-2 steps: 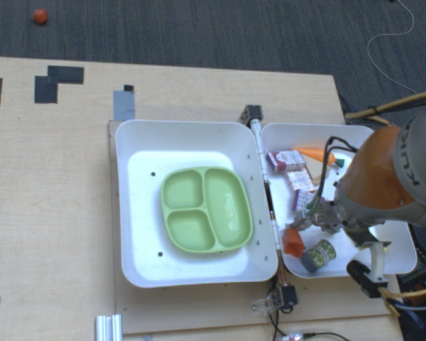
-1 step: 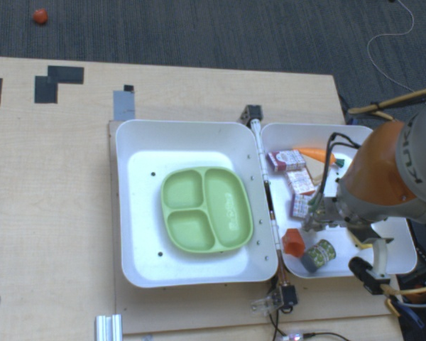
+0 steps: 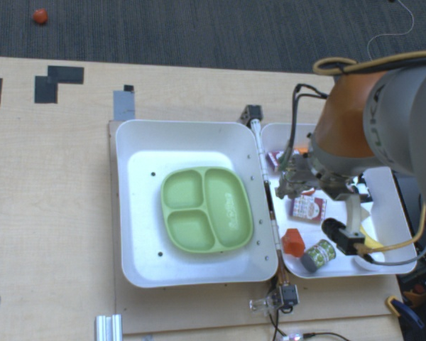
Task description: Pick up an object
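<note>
One red-and-white packet [image 3: 309, 208] lies beside, perhaps touching, the tool [image 3: 294, 185].

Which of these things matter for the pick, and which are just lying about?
For the job:
- gripper, low over the right bin
- orange block, can and red-and-white packet, all in that bin

Lying about:
- green plate in the left bin
- red ball on the carpet
- dark patches on the bench

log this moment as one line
arm: over right bin | gripper: by red-and-white packet | grasp: none seen | left bin: green divided plate | right bin also: orange block, green can
</note>
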{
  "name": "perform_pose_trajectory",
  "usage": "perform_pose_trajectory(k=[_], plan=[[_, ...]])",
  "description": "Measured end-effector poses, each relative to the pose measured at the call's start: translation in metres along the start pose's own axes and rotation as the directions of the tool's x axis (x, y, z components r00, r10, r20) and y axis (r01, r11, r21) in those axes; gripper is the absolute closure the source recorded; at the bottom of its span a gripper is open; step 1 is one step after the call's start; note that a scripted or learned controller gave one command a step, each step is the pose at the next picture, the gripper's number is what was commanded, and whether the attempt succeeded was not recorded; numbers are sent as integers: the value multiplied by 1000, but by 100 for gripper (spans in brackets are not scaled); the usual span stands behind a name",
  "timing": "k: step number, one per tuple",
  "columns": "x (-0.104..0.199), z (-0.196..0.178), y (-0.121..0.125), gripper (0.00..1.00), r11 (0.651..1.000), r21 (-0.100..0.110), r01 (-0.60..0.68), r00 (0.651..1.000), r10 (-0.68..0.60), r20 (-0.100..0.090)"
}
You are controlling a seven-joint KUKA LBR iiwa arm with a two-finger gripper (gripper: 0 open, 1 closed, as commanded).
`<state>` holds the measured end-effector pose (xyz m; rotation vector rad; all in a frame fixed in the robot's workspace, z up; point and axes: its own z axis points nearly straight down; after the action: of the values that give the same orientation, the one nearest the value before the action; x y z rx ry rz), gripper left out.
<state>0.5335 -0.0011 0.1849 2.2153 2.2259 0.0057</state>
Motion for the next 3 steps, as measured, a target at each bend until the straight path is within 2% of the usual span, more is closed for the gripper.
perform_pose_trajectory(k=[1, 2, 3], plan=[[-1, 0, 0, 0, 1000, 1, 0, 1000, 0, 1], [-88, 52, 39, 0, 1000, 1, -3, 1000, 3, 4], [-84, 98, -10, 0, 1000, -3, -3, 1000, 3, 2]])
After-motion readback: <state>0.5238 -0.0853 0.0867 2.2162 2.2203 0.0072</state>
